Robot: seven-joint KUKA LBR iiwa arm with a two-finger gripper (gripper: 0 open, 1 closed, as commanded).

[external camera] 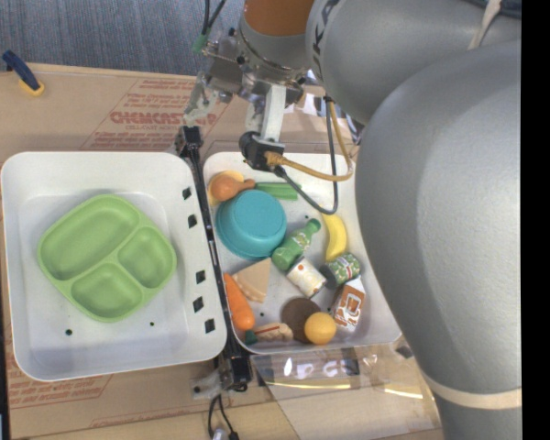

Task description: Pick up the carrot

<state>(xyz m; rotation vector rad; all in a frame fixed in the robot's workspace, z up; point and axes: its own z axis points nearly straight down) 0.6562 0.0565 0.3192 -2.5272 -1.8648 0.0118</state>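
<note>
- The carrot (239,304) lies in the right bin (381,335), tight against its left wall and close to the near-left corner.
- Its long axis runs along that wall, from far to near, slightly slanted.
- The tool (200,108) hangs over the far-left corner of the same bin; I cannot tell whether it is spread or pressed together.
- So the carrot lies from the tool straight down the left wall, toward the near edge, past the blue bowl (251,224).
- The wall probably leaves little room on that side.
</note>
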